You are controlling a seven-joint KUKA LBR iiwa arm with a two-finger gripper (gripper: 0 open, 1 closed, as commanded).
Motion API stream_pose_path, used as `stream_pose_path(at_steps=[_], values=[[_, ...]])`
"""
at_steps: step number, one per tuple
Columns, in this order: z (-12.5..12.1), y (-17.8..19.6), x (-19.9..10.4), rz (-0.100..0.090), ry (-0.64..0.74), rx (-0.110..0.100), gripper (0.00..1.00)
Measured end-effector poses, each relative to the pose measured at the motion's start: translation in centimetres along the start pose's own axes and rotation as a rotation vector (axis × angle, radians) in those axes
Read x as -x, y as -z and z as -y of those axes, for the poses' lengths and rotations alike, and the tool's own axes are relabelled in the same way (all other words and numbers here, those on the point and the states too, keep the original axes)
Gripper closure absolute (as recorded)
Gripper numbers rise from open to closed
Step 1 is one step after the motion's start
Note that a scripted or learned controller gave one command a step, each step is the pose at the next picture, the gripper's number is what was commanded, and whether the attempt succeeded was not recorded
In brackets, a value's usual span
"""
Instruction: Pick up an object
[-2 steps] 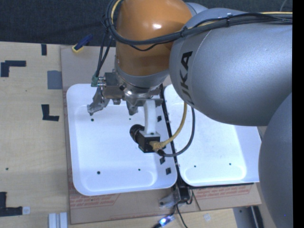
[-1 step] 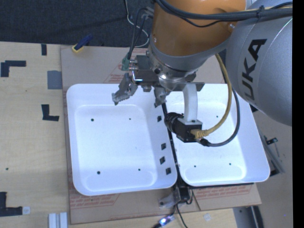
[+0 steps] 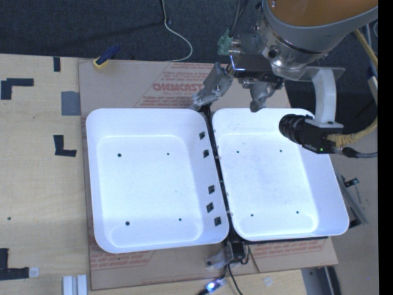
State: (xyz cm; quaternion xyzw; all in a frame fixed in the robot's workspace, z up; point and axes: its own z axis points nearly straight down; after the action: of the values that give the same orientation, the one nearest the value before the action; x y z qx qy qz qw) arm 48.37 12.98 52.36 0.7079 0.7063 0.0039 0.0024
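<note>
My gripper (image 3: 236,98) hangs over the far rims of the two bins, near where they meet. It is open, its fingers spread wide. One grey finger (image 3: 212,90) points down to the far right corner of the left bin (image 3: 98,165). The other finger (image 3: 260,97) is over the far rim of the right bin (image 3: 334,214). Nothing is between the fingers. The orange band and grey wrist (image 3: 307,17) rise above them at the top right.
A black cylinder on a bracket (image 3: 302,132) juts over the right bin's far right corner. A blue and yellow item (image 3: 105,55) lies on the bench at the far left. A white cable (image 3: 175,32) loops behind. Cardboard (image 3: 147,88) underlies both bins.
</note>
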Motion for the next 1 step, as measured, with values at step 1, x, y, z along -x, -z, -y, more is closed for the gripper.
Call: stream_pose_path(at_steps=[1], values=[[-0.04,0.38,-0.38,0.004,0.005,-0.01,1.0]])
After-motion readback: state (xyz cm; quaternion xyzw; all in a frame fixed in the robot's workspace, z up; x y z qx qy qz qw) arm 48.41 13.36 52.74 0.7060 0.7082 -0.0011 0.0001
